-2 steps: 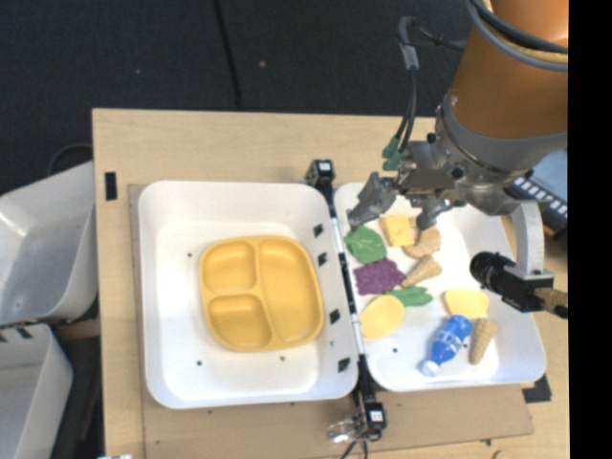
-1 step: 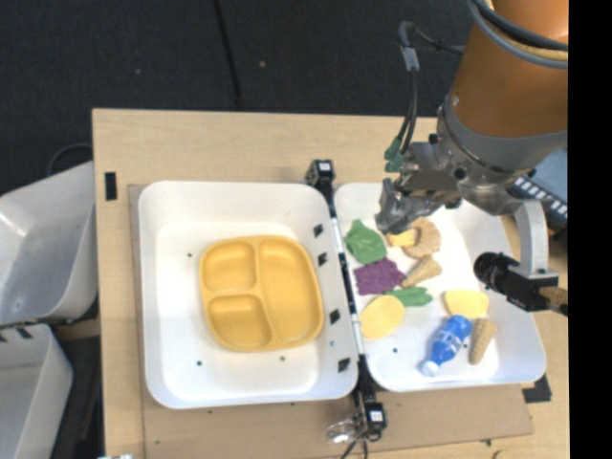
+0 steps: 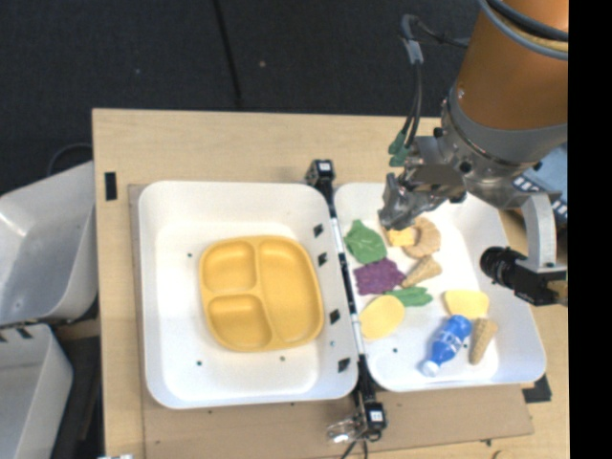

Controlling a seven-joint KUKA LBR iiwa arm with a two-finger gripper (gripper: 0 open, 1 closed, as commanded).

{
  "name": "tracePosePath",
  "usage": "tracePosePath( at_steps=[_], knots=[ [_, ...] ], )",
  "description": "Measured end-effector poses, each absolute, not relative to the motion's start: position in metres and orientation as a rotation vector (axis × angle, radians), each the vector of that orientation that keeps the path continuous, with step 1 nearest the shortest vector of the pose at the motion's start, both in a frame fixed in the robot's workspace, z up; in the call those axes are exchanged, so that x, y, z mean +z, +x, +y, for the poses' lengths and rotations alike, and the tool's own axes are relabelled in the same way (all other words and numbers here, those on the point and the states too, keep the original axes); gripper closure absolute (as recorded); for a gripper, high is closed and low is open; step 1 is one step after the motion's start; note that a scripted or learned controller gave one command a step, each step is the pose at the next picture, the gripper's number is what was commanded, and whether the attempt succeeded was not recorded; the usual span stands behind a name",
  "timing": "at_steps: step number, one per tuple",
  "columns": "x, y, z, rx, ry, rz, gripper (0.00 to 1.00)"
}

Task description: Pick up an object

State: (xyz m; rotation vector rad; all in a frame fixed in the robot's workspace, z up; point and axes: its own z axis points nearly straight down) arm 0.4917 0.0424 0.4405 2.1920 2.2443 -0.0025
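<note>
Camera view: hand (image 3: 400, 220) hides part of yellow item (image 3: 403, 238).

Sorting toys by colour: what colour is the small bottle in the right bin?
Blue with a white cap, seen in the camera view.

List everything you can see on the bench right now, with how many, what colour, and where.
shallow white bins: 2, white, side by side on the bench
yellow divided plastic plate: 1, yellow, left bin
green leafy toy: 1, green, right bin, upper left
purple grape-like toy: 1, purple, below it
blue plastic bottle: 1, blue, white cap, right bin front
yellow toy pieces: 2, yellow, mid right bin
tan toy pieces: several, near gripper
gripper: 1, grey, over right bin's back
</note>
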Motion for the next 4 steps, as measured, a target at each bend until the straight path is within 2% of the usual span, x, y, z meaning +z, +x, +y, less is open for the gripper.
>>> tracePosePath(
  at_steps=[1, 2, 3, 4],
  knots=[
    [0.293, 0.500, -0.023, -0.003, 2.225, 2.219, 1.00],
    [0.349, 0.490, 0.047, 0.005, 2.214, 2.225, 1.00],
    [0.491, 0.490, 0.093, 0.024, 2.205, 2.224, 1.00],
    [0.421, 0.490, 0.031, -0.001, 2.220, 2.221, 1.00]
  ],
)
